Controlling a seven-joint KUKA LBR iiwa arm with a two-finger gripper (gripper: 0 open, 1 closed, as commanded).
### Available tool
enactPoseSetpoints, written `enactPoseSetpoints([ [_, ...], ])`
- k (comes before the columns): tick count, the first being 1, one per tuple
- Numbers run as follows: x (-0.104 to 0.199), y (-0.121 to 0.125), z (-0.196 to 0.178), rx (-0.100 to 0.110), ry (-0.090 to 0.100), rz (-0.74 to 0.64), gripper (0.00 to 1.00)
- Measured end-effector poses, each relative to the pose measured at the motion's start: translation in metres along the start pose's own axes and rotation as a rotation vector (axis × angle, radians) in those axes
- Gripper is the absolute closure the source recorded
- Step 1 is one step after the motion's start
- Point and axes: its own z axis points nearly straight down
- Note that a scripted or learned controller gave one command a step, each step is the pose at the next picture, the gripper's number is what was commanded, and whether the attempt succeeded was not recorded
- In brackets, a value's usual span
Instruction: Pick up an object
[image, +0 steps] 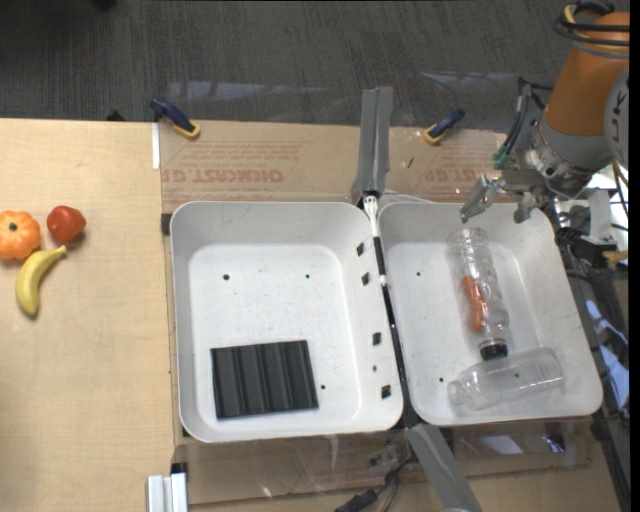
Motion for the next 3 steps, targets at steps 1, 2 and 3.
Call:
enactPoseSetpoints([
  [1,0.007,-0.056,0.11,0.0,0.0,-0.11,0.0],
  [2,0.005,-0.056,0.101,0.0,0.0,-0.107,1.0],
  [3,0.082,-0.03,0.009,-0.002,0.0,-0.184,1.0],
])
